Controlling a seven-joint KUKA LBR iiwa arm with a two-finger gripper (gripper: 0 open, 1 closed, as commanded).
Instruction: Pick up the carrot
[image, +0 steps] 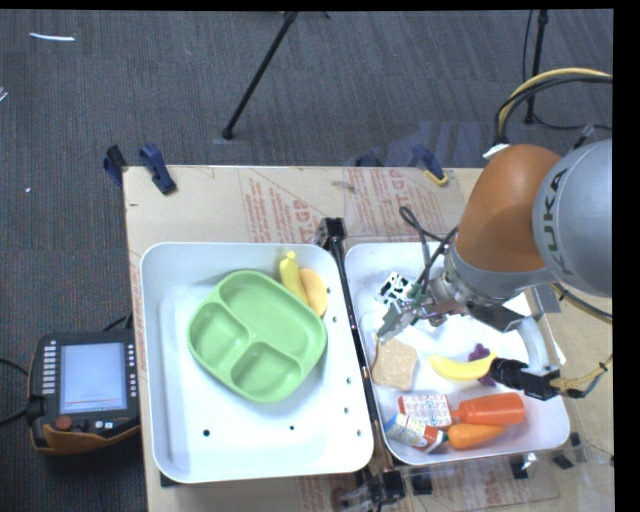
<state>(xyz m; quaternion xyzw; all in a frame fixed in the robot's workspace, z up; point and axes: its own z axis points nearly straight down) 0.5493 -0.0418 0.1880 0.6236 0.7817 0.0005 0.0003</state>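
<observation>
The carrot (474, 435) is seen lying at the near edge of the right bin (365, 262), below an orange bottle (490, 409). The gripper (397, 320) is held above the bread (395, 364), fingers apart; a low, lengthwise-centred approach is advised.

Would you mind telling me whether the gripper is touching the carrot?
Apart. The camera view shows the gripper above the bread, with bread and white bin floor between it and the carrot.
</observation>
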